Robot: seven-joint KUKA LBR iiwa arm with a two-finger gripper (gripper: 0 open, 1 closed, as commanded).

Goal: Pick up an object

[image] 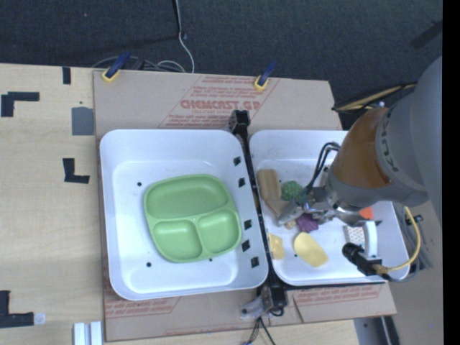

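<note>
Two shallow white plastic bins sit side by side on a sheet of brown cardboard (215, 103) laid over the pale wooden bench (43, 214). The left bin (118, 157) holds a light green plastic plate with three compartments (192, 217), lying flat near its middle. The right bin (287, 144) carries a small scatter of objects, all in its left half: a tan, elongated wooden-looking block (269, 187) close to the divider between the bins, a small dark green leafy piece like toy broccoli (292, 190) just beside it, a small purple lump (307, 223) a little lower, a rounded yellow piece (310, 250) nearer the front wall, and a smaller yellow-orange bit (276, 246) beside the divider. The grey arm with its orange band (359, 153) reaches in from the right over the right bin, and its two-finger gripper (296, 212) is low among the clutter — right between the tan block, the green piece and the purple lump. The metal tips lie close against these objects, but whether they are spread, closed or clamped on anything cannot be told from this angle; nothing is clearly seen between them. A black cable (320, 165) loops up from the wrist, and two clamps, one yellow (109, 74) and one blue (264, 74), pin the cardboard's far edge.
</note>
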